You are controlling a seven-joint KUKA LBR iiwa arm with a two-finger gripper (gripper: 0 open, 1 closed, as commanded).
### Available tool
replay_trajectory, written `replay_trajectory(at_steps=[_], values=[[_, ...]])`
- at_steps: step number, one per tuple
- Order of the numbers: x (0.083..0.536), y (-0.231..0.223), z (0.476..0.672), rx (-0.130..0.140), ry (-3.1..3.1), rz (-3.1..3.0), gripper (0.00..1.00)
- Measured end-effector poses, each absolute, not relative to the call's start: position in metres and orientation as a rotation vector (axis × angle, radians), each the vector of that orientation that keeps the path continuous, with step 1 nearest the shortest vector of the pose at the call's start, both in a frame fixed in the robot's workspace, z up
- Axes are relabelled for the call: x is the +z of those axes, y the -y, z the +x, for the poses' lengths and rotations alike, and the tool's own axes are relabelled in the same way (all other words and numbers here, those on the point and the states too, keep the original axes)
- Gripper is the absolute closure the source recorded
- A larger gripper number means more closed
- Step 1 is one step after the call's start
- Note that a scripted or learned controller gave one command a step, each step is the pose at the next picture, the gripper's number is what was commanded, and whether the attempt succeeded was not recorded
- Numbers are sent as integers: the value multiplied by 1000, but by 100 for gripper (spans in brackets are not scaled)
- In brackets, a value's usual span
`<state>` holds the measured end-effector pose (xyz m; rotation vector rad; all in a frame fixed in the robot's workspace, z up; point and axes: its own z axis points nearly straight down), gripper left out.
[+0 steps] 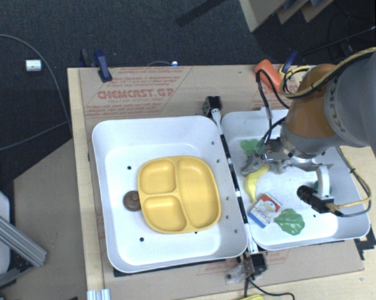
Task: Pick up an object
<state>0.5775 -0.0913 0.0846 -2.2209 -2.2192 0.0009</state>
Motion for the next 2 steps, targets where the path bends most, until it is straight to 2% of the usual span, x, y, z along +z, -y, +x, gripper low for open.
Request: replay_trajectory(at_steps=[1, 2], values=[[85, 101, 608, -1, 2222, -2222, 0], [84, 96, 559, 1, 2219, -2221, 0]])
